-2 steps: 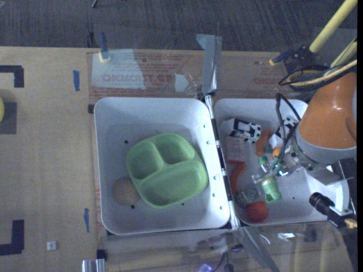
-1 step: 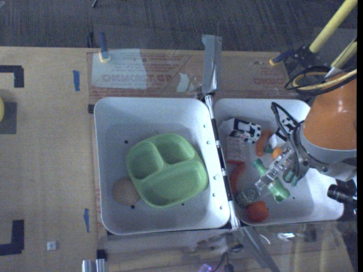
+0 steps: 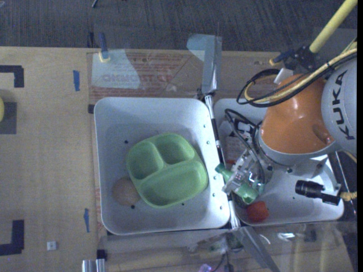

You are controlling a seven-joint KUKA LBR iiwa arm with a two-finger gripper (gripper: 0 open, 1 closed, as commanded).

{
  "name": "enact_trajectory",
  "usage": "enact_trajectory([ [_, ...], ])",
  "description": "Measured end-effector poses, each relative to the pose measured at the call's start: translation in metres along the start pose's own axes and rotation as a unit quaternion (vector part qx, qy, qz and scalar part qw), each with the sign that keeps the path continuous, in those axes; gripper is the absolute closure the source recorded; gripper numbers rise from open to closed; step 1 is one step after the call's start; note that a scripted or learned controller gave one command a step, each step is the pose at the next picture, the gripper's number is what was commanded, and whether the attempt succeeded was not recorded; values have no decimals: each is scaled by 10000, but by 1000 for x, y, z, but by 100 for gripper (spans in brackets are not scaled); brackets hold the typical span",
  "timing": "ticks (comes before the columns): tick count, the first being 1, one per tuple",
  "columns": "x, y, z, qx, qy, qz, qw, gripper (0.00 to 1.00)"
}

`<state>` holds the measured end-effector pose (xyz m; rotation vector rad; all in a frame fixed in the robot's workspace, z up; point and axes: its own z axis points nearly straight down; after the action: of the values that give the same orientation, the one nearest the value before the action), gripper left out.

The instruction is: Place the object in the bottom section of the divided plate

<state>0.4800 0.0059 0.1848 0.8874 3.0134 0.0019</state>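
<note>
Divided plate (image 3: 167, 169) sits in the left bin (image 3: 108, 118) with a tan ball (image 3: 125, 191) touching its lower-left edge. Further right we've got the gripper (image 3: 241, 184) over the right bin (image 3: 329, 211) — clamped on a green object (image 3: 246, 194) — red ball (image 3: 258, 210) just below.

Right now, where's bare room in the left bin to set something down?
Free: the left bin floor between its far wall and the green divided plate, and the near-right corner. Crowded: near-left, where a tan round object touches the plate, and the divider edge, where the hand hovers.
</note>
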Motion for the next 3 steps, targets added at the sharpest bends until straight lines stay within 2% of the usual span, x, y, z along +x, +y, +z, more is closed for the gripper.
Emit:
enact_trajectory([
  [1, -2, 0, -10, -19, -17, 20, 10000, 100],
  [2, 0, 18, -47, -10, -16, -366, 9993, 100],
  [3, 35, 53, -17, 1, -1, -170, 9999, 100],
])
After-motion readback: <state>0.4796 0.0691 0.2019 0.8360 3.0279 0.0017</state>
